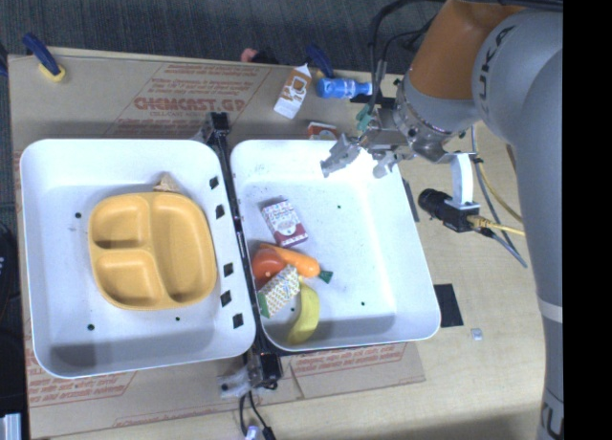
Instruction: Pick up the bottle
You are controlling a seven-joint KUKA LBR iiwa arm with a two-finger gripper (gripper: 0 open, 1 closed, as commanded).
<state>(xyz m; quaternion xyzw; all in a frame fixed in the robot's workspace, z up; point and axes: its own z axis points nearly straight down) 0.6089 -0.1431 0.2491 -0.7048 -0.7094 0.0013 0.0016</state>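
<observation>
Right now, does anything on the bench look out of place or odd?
Yes. The blue bottle lies on its side on the cardboard behind the right bin, outside both bins, beside a small carton. The gripper hangs open over that bin's back edge, apart from the bottle.

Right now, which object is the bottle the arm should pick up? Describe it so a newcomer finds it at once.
Start at the right bin and look just past its far rim, on the cardboard. The bottle lies on its side there, beside the gripper. It is the only blue thing nearby; the small carton next to it is white and brown.
</observation>
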